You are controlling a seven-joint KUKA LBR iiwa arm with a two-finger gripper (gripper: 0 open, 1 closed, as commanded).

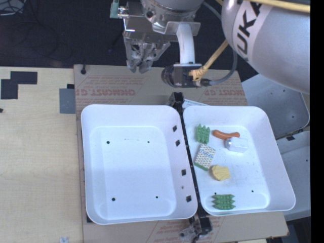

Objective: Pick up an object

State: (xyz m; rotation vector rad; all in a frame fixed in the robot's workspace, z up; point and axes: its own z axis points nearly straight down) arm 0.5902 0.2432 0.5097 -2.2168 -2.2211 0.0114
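Nearest the camera, in the right bin (276, 151), a green pea-pod piece (223, 202) lies by the front wall. Behind it sit a yellow chunk (219, 173) and, just beside that, a patterned white block (205, 157). Farther back come a small green ridged piece (203, 133), a grey-white object (236, 145) and an orange sausage (225, 133) touching it. The left bin (93, 151) stands alongside. Beyond both bins the gripper (143, 64) hangs above the cardboard, fingers drawn close together with nothing between them.

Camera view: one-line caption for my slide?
Gripper hangs above the bench behind two white bins; six small objects lie in the right bin.
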